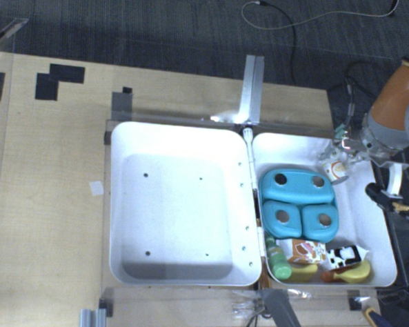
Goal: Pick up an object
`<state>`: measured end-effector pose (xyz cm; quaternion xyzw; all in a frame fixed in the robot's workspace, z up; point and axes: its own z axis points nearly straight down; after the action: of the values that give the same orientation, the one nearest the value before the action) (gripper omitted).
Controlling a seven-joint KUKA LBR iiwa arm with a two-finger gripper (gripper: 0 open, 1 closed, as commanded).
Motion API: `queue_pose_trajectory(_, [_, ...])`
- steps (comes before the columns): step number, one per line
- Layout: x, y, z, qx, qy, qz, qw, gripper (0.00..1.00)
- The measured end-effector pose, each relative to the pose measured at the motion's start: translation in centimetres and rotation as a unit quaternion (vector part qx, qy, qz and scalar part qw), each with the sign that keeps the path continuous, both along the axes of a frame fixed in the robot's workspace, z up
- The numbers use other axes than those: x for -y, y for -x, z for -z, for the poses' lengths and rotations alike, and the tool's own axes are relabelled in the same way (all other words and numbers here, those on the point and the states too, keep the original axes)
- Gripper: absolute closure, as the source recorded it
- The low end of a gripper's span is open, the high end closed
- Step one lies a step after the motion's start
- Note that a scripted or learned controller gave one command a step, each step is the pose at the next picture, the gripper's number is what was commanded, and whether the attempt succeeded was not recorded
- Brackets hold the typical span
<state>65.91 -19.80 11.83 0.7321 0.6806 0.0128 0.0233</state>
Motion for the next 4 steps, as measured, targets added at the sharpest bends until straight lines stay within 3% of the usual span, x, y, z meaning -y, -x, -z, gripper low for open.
queue_pose_trajectory(1, [-0.8, -1.7, 1.7, -0.011, -0.0040, 0.040, 0.9991, 1.00])
queue_pose_trajectory(2, [-0.5, -1.7, 2.0, -0.014, 0.0008, -0.122, 0.9925, 1.00])
queue_pose_trajectory(3, [-9.6, -1.1, -9.9, -0.021, -0.0079, -0.007, 0.9997, 1.00])
queue_pose_trajectory(4, [-14.7, -1.1, -16.5, -0.021, -0.0085, 0.010, 0.9997, 1.00])
